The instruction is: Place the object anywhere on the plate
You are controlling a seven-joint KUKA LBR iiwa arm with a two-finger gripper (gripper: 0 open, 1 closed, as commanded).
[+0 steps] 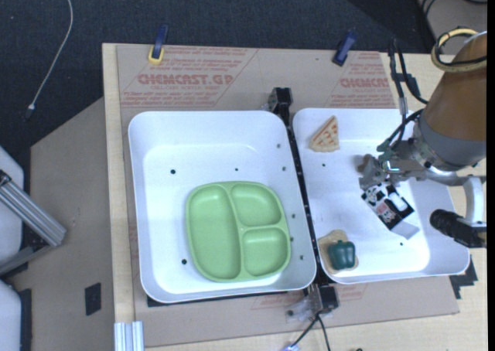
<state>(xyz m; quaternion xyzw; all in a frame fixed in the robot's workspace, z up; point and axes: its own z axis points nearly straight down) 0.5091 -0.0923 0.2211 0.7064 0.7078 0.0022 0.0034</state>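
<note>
Two shallow white bins side by side on the desk (116,187), walls touching along the middle seam. Left bin (155,156) carrying a green divided plate (236,230), three compartments, set toward the near right part; bare white floor to its left and behind it, well apart from the far wall. Right bin (433,260) carrying three loose things. Near the far left corner, a tan wedge (326,135) like a pizza slice, lying flat, close to the far wall and to the seam. At the near left corner, a green bell pepper toy (342,254) resting on a tan flat piece (332,239), pressed close to the near rim and the seam. Between those two, open white floor. Grey arm (456,110) reaching in from the right, over the right bin's far right part. Hand (379,179) low above the bin's middle, well apart from wedge and pepper; fingers hard to separate from the black-and-white parts beneath, so open or closed cannot be told. Nothing clearly seen between them.
</note>
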